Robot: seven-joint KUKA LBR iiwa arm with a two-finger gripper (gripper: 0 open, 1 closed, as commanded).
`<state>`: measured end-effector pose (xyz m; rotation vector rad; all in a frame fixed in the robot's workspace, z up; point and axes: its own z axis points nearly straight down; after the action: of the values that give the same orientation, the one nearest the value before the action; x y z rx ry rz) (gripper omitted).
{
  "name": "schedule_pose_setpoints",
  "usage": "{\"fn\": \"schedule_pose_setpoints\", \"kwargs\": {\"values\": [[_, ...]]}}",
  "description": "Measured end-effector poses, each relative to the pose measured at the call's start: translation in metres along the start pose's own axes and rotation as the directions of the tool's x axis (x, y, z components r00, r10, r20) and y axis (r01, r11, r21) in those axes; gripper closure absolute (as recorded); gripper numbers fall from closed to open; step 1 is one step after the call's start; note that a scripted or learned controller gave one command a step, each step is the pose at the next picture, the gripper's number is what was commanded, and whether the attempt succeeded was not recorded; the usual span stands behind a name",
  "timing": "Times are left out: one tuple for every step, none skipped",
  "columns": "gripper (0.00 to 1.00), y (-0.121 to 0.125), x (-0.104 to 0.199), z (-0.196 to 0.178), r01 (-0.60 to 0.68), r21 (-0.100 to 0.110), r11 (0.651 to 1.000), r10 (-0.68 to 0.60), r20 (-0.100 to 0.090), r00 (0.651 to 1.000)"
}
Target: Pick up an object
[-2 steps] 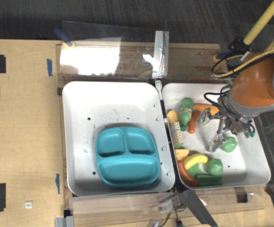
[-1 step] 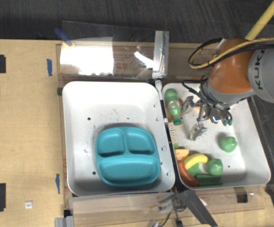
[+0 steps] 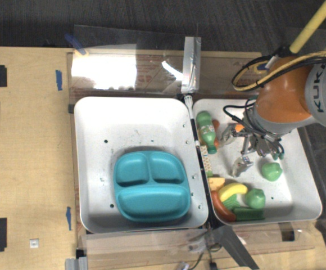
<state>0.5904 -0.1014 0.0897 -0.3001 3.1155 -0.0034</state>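
My gripper hangs low over the middle of the right bin, under the arm's orange band. A green bottle lies to its left along the bin's left wall. A green round fruit sits just right of the gripper. At the bin's front left lies a pile with a yellow banana, a green piece and a red piece. A small orange bit shows beside the wrist; what it is cannot be made out.
The left bin holds a teal divided plate toward its front. A metal divider and clear sheet stand behind the bins. Cables loop above the arm, and a yellow rod slants at top right.
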Motion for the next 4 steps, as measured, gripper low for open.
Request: {"fn": "schedule_pose_setpoints", "kwargs": {"values": [[0.0,0.013,0.049,-0.001,-0.07,-0.001,0.998,0.07,0.002,0.998],[0.0,0.008,0.0,0.0,-0.291,-0.001,0.957,0.291,0.002,0.957],[0.0,0.008,0.0,0.0,-0.291,0.0,0.957,0.291,0.002,0.957],[0.0,0.008,0.0,0.0,-0.291,0.0,0.957,0.291,0.002,0.957]]}}
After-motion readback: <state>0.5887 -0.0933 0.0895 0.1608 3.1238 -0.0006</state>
